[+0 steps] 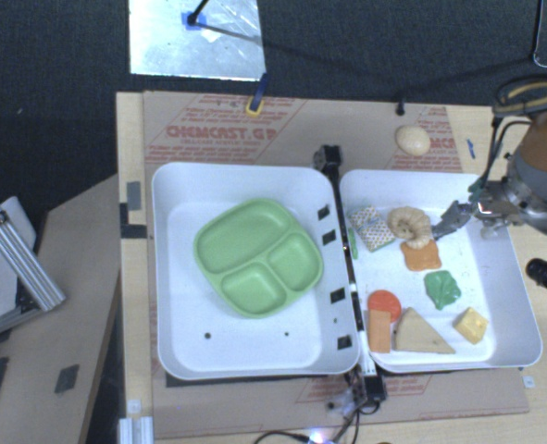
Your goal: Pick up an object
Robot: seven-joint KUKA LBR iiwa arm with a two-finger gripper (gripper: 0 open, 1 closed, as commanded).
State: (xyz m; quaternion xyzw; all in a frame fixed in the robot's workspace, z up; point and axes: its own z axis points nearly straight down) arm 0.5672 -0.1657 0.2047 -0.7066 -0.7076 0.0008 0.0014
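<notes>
Croissant point(409, 222), tan and curled, in right bin point(504, 276), upper middle; likeliest target, though task names no particular item.

Camera view, contents relative to jaws:
- Gripper point(451, 220): dark fingers slanting down and leftward from the wrist, tips just beside croissant's right edge, perhaps touching. Nothing seen pinched between them. Spread or pressed together: cannot tell, too small and dark.
- Orange block point(422, 256): just below and slightly left of jaws, touching croissant's lower edge.
- Checked packet point(370, 228): beyond croissant, farther left of jaws, near the divider.
- Green lump point(442, 289): below jaws, past orange block.
- Yellow cube point(472, 325): well below jaws, slightly right.
- Tan wedge point(422, 334), red disc point(384, 302), orange bar point(379, 330): well below and left of jaws, at bin's lower edge.
- Green divided plate point(257, 255): far left of jaws, in left bin point(176, 340).
- Pale egg-shaped item point(413, 140): above jaws, outside bins, on cardboard.

Step in hand, judged: approach or reach onto croissant, grasp not yet shown; nothing lifted.

Next move, judged: needs tips straddling croissant, closing on its body, then straight rise. Risk: orange block nudged or caught along, given contact with croissant.

Arm pose: reaching in from right, grey wrist with orange band at bin's upper right corner, low over bin, fingers angled toward bin's middle.
</notes>
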